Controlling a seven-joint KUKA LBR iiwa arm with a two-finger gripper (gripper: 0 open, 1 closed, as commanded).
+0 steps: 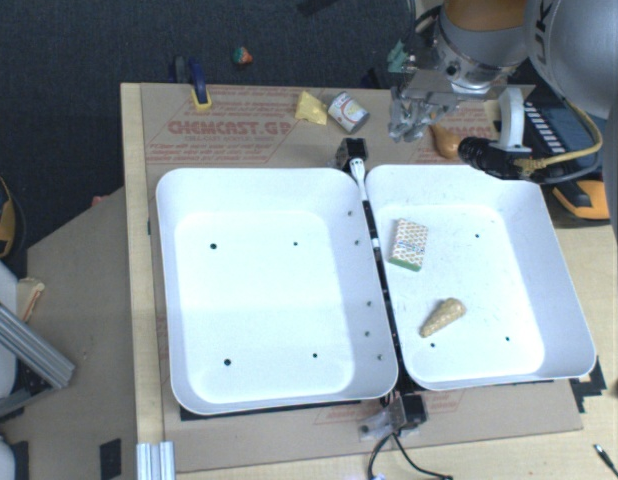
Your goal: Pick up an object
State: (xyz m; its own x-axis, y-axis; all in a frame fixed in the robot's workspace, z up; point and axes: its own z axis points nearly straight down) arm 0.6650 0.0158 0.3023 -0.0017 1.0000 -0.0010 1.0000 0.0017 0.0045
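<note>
Two objects lie in the right bin (549, 268). One is a small block with a dotted pattern and a green edge (410, 244), near the bin's left wall. The other is a tan, cone-shaped piece (442, 317), nearer the front. My gripper (410, 126) hangs beyond the right bin's back left corner, over the cardboard and well above and behind both objects. Its fingers stand slightly apart, open, with nothing between them.
The left bin (189, 268) sits beside the right one, with a black clip (353, 155) at the back of the seam. Behind the bins, the cardboard holds a yellow wedge (311, 109), a small white box (347, 112), an orange lump (446, 142) and a blue-yellow clamp (198, 84).
</note>
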